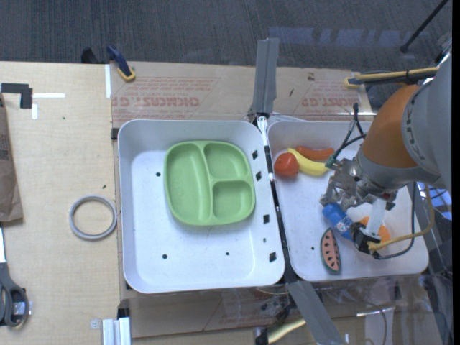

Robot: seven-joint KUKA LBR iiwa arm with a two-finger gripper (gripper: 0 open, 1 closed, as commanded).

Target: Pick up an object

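The pale wooden worktop spreads under everything, with a sheet of brown printed cardboard lying along its far side behind the bins. On it sit two shallow white plastic bins side by side. The left white bin holds a light green divided plastic plate with three compartments, lying flat toward the far half of that bin. The right white bin is where I am working. My grey arm with its orange band reaches in from the right and bends down over the middle of this bin. My gripper hangs low above the bin floor, just over the upper end of a blue plastic bottle that lies tilted there; I cannot tell how my gripper is set, because the wrist hides that part. At the far left corner of this bin lie a yellow toy banana, a red round toy tomato touching its left end, and an orange-red toy pepper just behind the banana. Near the front edge lies a toy watermelon slice, just beside the bottle's lower end. Out on the worktop, well left of the bins, rests a grey tape ring.
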